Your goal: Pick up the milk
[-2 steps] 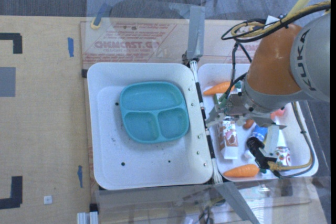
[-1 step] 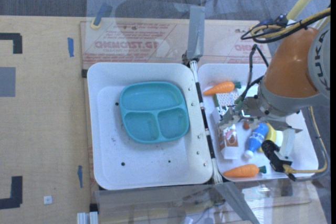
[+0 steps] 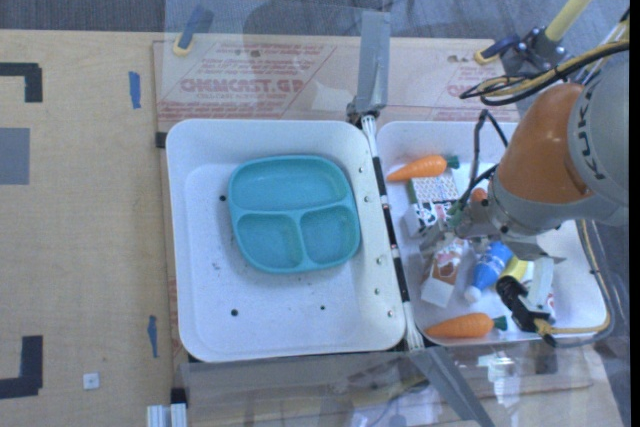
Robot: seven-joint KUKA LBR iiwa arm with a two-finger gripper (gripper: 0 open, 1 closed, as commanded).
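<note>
Over the right-hand bin (image 3: 590, 310) the grey arm (image 3: 545, 160) with its orange band has reached down, and its gripper (image 3: 462, 233) sits low among the cluttered toys. From this angle the wrist hides the fingertips, so I cannot tell how they stand. Just below the gripper lies what looks like the milk carton (image 3: 443, 275), a small white box with a brownish label, tilted on the bin floor near the bin's left wall. Beside it on the right is a blue bottle (image 3: 489, 269) with a white cap. One toy carrot (image 3: 419, 167) lies near the bin's top edge, a second carrot (image 3: 463, 325) near the bottom edge. Left of all this, the other bin (image 3: 190, 215) holds a turquoise divided plate (image 3: 294, 213), lying flat.
</note>
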